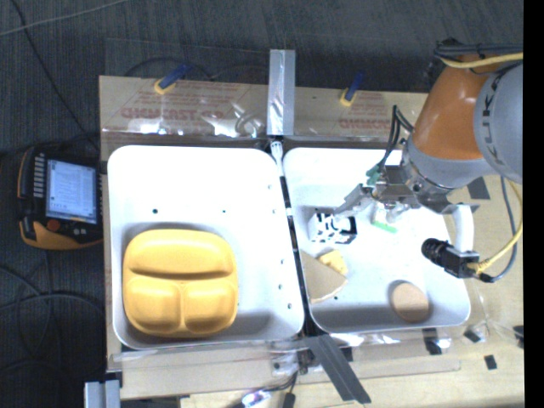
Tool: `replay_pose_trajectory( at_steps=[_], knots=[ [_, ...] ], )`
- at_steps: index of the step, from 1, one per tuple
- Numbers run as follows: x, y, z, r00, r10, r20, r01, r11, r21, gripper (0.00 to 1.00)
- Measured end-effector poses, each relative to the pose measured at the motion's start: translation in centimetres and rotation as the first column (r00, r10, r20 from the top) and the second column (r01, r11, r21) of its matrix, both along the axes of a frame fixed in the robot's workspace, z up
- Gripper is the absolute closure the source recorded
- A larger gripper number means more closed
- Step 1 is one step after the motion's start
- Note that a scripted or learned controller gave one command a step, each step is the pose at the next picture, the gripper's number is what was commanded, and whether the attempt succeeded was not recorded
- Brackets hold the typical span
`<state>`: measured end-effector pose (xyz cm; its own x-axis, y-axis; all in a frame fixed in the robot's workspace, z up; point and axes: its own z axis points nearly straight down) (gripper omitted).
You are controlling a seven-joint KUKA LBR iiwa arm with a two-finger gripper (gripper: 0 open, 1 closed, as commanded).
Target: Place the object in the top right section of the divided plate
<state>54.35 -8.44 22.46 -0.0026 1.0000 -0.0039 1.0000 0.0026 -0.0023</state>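
Observation:
The yellow divided plate [180, 280] lies in the left bin [170, 172], toward its front; nothing lies in its sections. My gripper [372, 206] hangs over the middle of the right bin [442, 313], under the orange band of the arm. Just left of and below it lies a small black-and-white patterned object [333, 225]. A thin green piece [387, 224] shows right below the gripper; I cannot tell whether it is held or lying on the bin floor.
A tan disc with a yellow wedge [328, 270] rests against the right bin's left wall. A brown rounded object [410, 301] sits near that bin's front right corner. A handheld pendant [59, 198] lies left of the bench.

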Motion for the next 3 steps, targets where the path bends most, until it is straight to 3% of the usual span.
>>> replay_pose_trajectory(
  at_steps=[1, 2, 3],
  knots=[
    [-3.7, 7.9, -4.2, 0.994, -0.107, -0.004, 0.107, 0.994, 0.003, 0.00],
    [-5.5, 15.7, -3.7, 0.862, -0.507, -0.001, 0.507, 0.862, -0.001, 0.00],
    [-4.6, 11.7, -4.2, 0.974, -0.225, -0.004, 0.225, 0.974, -0.001, 0.00]
  ],
)
